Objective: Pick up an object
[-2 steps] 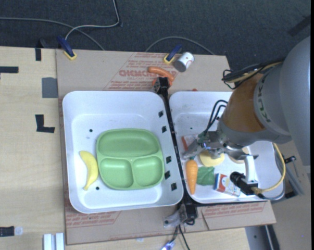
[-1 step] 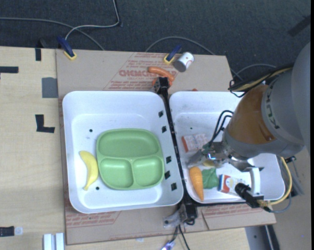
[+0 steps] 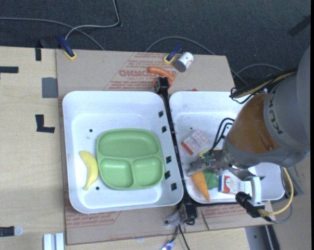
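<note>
**Carrot under the wrist: crowded pick, slip likely**

Carrot (image 3: 200, 186) lying at the near edge of the right bin (image 3: 209, 105), tip toward the front rim, touching a green item (image 3: 212, 180) just beside it. Just right of that, a small white carton (image 3: 232, 184) with red and blue print, also close packed. Gripper (image 3: 215, 161) low over this cluster, wrist and orange band covering it; cannot tell how the gripper is set, nor whether anything sits in its grasp.

Risks, judged from the crowding: closing on two things at once, nudging the carrot against the bin wall, or pinching a tapered end and losing it on the lift.

Farther in, a red-and-white packet (image 3: 193, 141) lying flat, apart from the cluster. Across the divider, left bin (image 3: 73, 139) with a green divided plate (image 3: 129, 158) and a banana (image 3: 89, 169) beside it.
</note>
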`<state>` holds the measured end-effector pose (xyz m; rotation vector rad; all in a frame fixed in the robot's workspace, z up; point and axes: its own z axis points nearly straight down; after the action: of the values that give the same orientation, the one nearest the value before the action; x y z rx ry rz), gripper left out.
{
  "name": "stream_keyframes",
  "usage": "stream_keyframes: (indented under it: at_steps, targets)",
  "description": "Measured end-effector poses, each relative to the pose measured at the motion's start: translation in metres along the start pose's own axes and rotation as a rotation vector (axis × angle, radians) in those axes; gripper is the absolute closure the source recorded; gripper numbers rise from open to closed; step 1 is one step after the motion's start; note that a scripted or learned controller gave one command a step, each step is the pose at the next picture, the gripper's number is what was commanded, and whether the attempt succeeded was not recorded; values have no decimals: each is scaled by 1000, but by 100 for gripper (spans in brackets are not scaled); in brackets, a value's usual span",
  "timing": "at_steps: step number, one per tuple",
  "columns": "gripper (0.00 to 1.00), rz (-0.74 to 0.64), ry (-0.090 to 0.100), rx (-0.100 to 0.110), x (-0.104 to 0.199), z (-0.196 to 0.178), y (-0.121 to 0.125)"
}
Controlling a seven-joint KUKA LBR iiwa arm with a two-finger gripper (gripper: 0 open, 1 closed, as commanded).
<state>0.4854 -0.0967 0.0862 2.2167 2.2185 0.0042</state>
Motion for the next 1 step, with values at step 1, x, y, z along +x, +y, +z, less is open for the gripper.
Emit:
stream_keyframes:
  at_steps: [1]
  targets:
    - [100,1,-1,0,-1,-10,0]
